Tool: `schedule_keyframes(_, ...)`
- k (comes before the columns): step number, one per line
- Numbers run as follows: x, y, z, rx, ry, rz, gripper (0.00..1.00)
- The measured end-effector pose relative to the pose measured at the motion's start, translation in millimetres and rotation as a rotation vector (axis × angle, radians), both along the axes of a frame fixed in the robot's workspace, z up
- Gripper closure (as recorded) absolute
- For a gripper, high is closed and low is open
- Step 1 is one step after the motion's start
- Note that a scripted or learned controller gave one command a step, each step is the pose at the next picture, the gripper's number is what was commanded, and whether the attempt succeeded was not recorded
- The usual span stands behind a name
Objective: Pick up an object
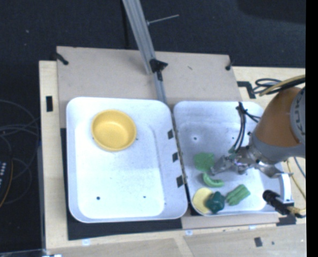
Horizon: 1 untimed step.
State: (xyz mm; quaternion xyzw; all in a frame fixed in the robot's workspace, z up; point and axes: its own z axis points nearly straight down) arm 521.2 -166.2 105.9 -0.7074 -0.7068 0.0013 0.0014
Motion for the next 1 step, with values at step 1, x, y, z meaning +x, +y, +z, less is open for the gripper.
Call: schedule_keyframes(1, 1.8, 0.1, 12.6, 0.001, -0.006, -0.001, 1.00)
